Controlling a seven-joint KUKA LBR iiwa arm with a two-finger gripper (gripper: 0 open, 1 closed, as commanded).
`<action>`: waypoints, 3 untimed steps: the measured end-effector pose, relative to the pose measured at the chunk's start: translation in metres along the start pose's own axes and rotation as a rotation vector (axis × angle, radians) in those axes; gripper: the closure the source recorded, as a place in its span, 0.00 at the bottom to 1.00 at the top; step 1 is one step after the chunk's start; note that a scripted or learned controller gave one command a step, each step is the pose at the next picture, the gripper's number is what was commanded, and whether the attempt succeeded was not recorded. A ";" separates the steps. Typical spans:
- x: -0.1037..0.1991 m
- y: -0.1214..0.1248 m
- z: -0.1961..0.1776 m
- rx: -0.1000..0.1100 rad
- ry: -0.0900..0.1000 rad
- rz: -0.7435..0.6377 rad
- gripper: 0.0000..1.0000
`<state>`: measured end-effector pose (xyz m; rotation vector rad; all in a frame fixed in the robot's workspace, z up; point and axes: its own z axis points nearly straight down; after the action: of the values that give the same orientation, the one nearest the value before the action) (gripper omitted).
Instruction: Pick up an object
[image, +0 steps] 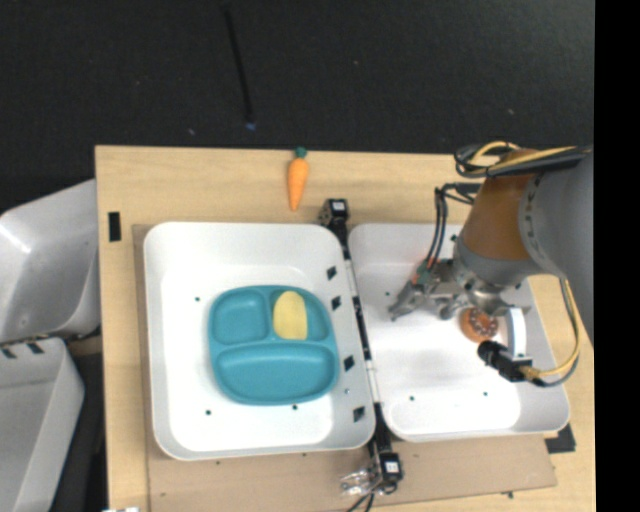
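Gripper (415, 298) sits low in the right bin (450, 400), fingers pointing toward the divider btwn bins. Can't tell how far the fingers are spread or whether anything's in them, too blurred. Small round orange-brown object (479, 322) lies in the right bin just beside the wrist, behind the fingertips, not btwn them. Left bin (180, 400) holds a blue divided tray (270, 345) w/ a yellow item (291, 315) in its upper right compartment. Toy carrot (298, 179) on the bench above the bins.
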<state>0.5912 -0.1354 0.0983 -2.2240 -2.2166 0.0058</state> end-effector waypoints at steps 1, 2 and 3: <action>-0.001 0.002 -0.014 -0.007 0.000 0.005 1.00; -0.002 0.003 -0.057 -0.008 0.001 0.001 1.00; -0.013 0.004 -0.112 -0.011 -0.001 0.002 1.00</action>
<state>0.5952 -0.1487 0.2101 -2.2327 -2.2200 -0.0052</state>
